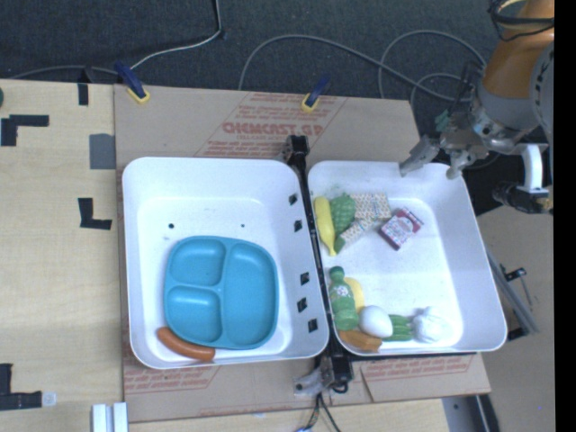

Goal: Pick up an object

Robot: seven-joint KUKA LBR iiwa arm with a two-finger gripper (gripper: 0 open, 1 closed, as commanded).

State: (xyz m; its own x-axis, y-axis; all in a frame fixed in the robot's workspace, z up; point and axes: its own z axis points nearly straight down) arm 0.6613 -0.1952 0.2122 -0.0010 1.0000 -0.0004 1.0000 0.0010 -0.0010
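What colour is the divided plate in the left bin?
Light blue; the divided plate shows plainly in the camera view.

**Readable print: one brand on the cardboard**

The cardboard sheet (270, 129) under the two bins carries red printing, "CHEMCAST", upside down from this camera, with smaller lines beneath it too blurred to read. It lies well to the left of the gripper (434, 158), just behind the rim of the left bin (144, 241).
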